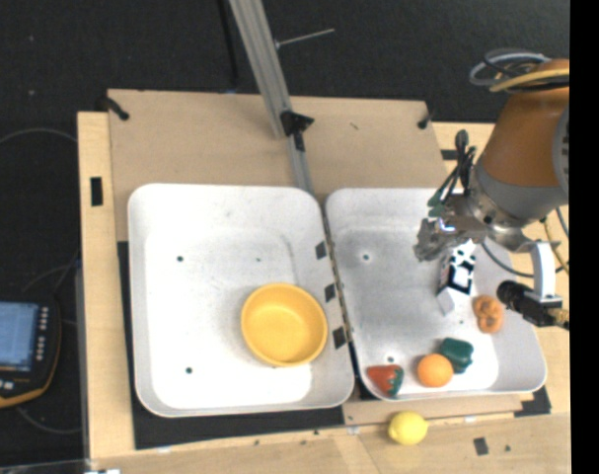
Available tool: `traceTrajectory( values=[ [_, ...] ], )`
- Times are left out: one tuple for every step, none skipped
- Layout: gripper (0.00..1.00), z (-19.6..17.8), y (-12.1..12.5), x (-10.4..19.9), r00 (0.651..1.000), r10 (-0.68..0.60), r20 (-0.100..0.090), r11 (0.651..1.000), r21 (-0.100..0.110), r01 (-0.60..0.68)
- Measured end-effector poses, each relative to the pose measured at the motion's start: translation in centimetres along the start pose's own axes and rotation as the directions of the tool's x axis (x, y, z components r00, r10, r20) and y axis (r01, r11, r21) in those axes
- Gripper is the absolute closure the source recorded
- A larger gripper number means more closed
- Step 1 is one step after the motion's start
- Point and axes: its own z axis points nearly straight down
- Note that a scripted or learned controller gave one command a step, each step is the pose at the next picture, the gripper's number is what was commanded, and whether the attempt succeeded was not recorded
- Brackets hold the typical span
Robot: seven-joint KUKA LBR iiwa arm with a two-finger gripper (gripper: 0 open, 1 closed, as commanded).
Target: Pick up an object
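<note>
The arm reaches in from the right over the right bin (378,225), and my gripper (454,276) hangs above that bin's right side, its black-and-white fingers pointing down. I see nothing between them. A brownish-orange lumpy object (488,312) lies just right of the gripper. Along the bin's front edge sit an orange ball (435,370), a dark green object (458,353) and a red piece with a green tip (385,378). A yellow bowl (283,323) stands in the left bin (181,265).
A yellow lemon (408,428) lies on the bench in front of the right bin, outside it. A metal pole (269,67) slants up from between the bins at the back. A handheld screen (13,349) sits far left, off the bench.
</note>
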Motion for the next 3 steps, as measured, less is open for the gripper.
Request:
traceTrajectory(
  values=[
    [1.00,3.0,0.0,-0.2,1.000,0.004,0.001,1.000,0.010,-0.004],
    [1.00,3.4,1.5,4.2,1.000,-0.002,-0.001,1.000,0.007,0.002],
    [1.00,3.8,3.3,9.2,1.000,-0.004,-0.003,1.000,0.007,0.004]
  ],
)
